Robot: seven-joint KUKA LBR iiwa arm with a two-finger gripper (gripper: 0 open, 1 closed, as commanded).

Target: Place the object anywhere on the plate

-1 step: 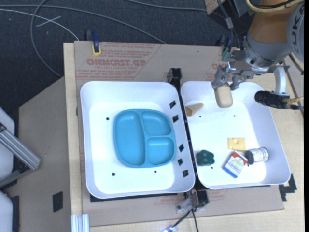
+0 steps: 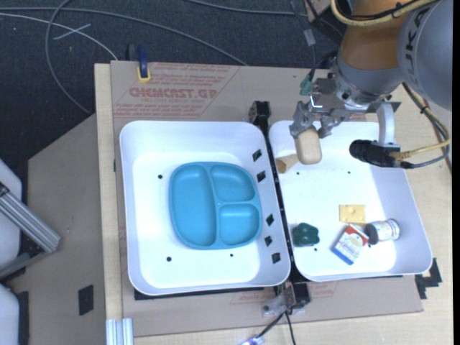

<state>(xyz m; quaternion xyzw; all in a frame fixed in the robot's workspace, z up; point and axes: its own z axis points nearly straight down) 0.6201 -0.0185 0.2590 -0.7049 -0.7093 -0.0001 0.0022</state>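
Clamped between the fingers of the gripper (image 2: pixel 310 136), a tan bread-like object (image 2: pixel 309 148) is held above the right bin (image 2: pixel 402 192). Well apart, the blue divided plate (image 2: pixel 214 205) is seen in the left bin (image 2: pixel 136 192). A green object (image 2: pixel 305 234), cheese slice (image 2: pixel 351 212), small carton (image 2: pixel 348 244) and can (image 2: pixel 384 230) are scattered below.

gripper (image 2: pixel 314 126) clamps tan block (image 2: pixel 309 148) above right bin (image 2: pixel 402 192); blue plate (image 2: pixel 215 205) in left bin (image 2: pixel 136 192)
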